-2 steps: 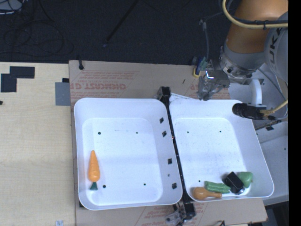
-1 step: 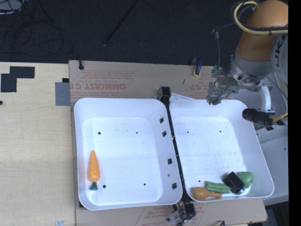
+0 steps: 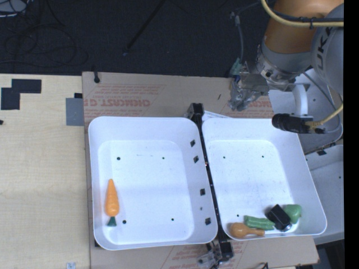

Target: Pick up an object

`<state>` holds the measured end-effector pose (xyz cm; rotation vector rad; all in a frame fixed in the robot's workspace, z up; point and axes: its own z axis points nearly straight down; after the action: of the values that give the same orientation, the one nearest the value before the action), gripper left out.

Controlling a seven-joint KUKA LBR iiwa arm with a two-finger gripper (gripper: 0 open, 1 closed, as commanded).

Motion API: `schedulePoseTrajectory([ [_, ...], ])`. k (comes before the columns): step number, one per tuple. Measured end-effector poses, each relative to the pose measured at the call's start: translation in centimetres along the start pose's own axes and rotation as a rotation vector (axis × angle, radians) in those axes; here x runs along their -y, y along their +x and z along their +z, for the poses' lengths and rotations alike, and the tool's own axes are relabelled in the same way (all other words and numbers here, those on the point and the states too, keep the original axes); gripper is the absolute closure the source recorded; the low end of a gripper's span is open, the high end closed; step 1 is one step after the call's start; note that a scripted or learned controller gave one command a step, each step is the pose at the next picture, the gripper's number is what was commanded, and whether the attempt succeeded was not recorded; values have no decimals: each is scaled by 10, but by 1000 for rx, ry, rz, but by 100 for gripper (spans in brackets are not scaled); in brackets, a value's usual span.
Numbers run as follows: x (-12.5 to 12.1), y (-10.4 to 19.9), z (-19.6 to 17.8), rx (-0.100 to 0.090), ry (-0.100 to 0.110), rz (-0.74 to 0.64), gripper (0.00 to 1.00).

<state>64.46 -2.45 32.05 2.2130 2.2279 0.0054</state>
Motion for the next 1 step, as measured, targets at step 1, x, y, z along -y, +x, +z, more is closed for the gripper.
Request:
schedulePoseTrajectory([
  [1, 1, 64, 7, 0, 7, 1, 100],
])
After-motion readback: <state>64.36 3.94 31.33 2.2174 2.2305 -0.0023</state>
